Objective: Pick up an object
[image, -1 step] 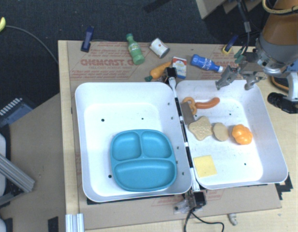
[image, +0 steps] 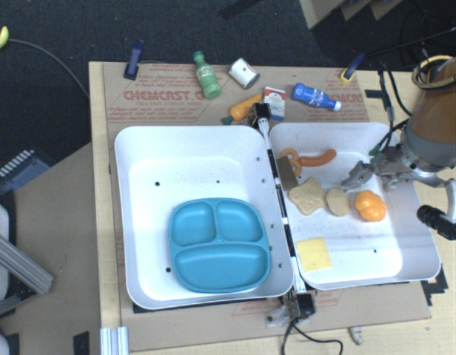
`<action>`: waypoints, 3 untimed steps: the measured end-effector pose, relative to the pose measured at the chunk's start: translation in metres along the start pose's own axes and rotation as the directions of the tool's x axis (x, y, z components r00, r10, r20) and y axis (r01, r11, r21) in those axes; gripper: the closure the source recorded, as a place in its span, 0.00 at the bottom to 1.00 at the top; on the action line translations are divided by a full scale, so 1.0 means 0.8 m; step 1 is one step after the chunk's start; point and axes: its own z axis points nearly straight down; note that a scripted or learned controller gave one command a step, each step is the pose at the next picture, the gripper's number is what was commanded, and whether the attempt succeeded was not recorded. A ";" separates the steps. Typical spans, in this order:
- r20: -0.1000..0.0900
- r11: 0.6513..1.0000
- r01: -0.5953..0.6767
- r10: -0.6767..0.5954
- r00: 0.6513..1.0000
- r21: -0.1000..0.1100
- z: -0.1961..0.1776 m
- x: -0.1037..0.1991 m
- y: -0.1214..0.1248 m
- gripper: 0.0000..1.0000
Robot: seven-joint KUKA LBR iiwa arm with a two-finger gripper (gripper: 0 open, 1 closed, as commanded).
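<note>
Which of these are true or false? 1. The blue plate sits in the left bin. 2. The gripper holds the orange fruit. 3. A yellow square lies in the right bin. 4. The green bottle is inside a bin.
1. The blue plate sits in the left bin: true.
2. The gripper holds the orange fruit: false; the fruit lies on the floor of the right bin, below the gripper in the picture.
3. A yellow square lies in the right bin: true.
4. The green bottle is inside a bin: false; it lies on the board behind the bins.
</note>
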 end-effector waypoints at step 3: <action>-0.001 1.000 0.003 -0.003 1.000 -0.003 0.081 0.094 0.017 0.00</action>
